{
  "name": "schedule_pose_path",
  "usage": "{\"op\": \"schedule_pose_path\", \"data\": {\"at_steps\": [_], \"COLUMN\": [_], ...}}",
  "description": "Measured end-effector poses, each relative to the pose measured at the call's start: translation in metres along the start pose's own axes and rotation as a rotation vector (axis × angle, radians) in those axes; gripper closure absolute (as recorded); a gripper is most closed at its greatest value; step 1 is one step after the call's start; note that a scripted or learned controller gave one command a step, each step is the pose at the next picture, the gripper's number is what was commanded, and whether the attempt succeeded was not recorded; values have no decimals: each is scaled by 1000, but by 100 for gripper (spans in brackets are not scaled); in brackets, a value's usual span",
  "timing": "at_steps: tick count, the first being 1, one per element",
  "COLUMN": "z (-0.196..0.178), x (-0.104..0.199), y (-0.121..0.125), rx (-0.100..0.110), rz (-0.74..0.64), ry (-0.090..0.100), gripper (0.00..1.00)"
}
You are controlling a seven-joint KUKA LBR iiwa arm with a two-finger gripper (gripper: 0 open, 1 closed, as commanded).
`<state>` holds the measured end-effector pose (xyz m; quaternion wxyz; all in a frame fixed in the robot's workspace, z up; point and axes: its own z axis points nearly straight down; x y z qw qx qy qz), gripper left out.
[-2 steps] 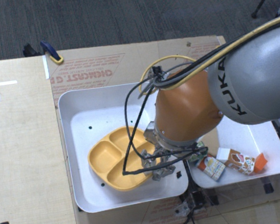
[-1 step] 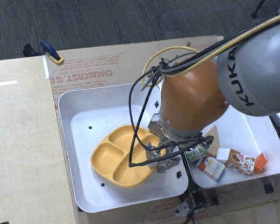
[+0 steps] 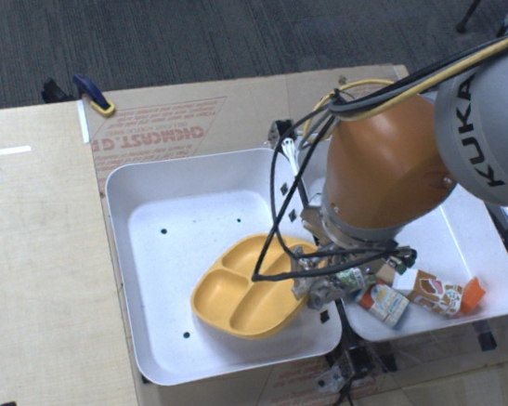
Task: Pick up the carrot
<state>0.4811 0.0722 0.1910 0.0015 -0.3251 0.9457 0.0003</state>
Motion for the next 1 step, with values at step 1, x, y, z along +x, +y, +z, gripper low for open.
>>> {"op": "schedule_pose_path", "data": {"at_steps": [1], "z": [1], "x": [-13], "y": [7], "rx": [-1], "rz": [285], "ry": [2], "gripper": [100]}}
